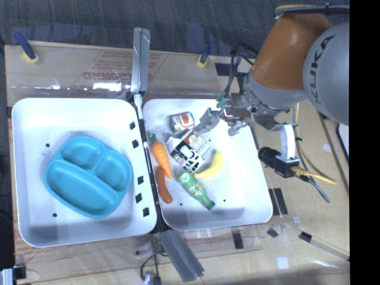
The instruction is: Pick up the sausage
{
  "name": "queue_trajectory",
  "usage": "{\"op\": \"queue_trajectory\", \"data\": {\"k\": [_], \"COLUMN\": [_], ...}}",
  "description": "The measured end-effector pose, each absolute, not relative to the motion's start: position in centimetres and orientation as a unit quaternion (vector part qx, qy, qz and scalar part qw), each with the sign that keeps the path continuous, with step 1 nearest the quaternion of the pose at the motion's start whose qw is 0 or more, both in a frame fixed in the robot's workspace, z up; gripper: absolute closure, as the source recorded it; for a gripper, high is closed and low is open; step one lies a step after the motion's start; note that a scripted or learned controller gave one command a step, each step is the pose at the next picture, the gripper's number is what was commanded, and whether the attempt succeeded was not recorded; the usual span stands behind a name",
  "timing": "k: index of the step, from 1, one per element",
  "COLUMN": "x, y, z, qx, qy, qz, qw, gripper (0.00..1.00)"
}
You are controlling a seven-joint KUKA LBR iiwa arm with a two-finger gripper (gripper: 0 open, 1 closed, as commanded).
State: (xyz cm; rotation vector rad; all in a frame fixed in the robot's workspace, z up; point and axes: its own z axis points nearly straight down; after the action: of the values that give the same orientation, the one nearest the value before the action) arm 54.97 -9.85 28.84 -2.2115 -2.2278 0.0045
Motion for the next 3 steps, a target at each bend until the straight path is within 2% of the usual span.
{"op": "queue_trajectory", "data": {"k": [1, 2, 3], "x": [55.9, 61.5, 65.0], "y": [-10.5, -13.1, -20.5], "z": [13.2, 9.9, 9.9], "qx": [-0.577, -0.588, -0.686], "qy": [-0.817, -0.809, -0.728], "qz": [0.0007, -0.0022, -0.0002], "qw": [0.001, -0.004, -0.003], "gripper": [0.0, 0.0, 0.0]}}
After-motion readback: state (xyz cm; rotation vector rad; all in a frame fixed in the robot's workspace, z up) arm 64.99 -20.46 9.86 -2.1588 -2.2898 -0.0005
